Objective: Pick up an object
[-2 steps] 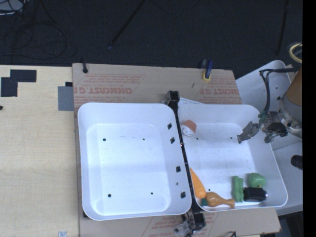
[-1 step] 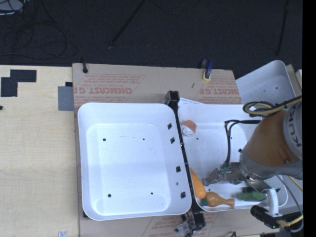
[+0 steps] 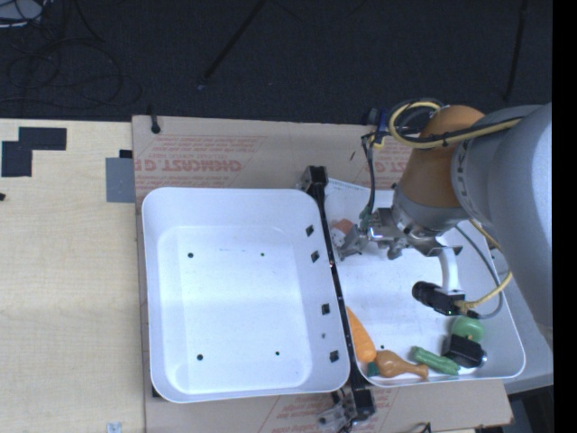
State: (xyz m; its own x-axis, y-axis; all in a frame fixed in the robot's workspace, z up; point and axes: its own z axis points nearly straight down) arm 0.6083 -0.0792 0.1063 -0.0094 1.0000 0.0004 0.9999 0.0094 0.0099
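Note:
My gripper (image 3: 368, 239) hangs low over the far left part of the right bin (image 3: 505, 368), close to the divider between the bins. A small reddish-white object (image 3: 341, 231) lies just left of it against the bin's wall; I cannot tell whether they touch. Along the near edge of the right bin lie an orange carrot (image 3: 361, 334), a tan-orange gourd-shaped piece (image 3: 398, 364), a green pod-like stick (image 3: 435, 361), a green block (image 3: 468, 327) and a small black object (image 3: 466, 353).
The left white bin (image 3: 162, 242) sits beside the right one, their rims joined by black clips (image 3: 326, 309). Both stand on a cardboard sheet (image 3: 225, 156). The grey arm and orange wrist band (image 3: 442, 165) cover the right bin's far right.

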